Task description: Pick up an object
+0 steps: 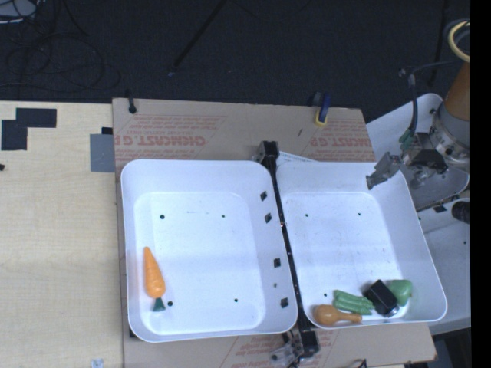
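Carrot (pixel 153 274) was orange with a green stalk end, lying lengthwise against the left wall of the left bin (pixel 196 171) (nothing else around it, so plenty of room on its right); right bin (pixel 349 176) had a green pod (pixel 351 302), black block (pixel 380 297), green lump (pixel 400 288) and tan pear-shaped piece (pixel 334 315) crowded at its near rim; gripper (pixel 383 171) hung over the right bin's far right corner, well apart from the carrot; couldn't tell its state.
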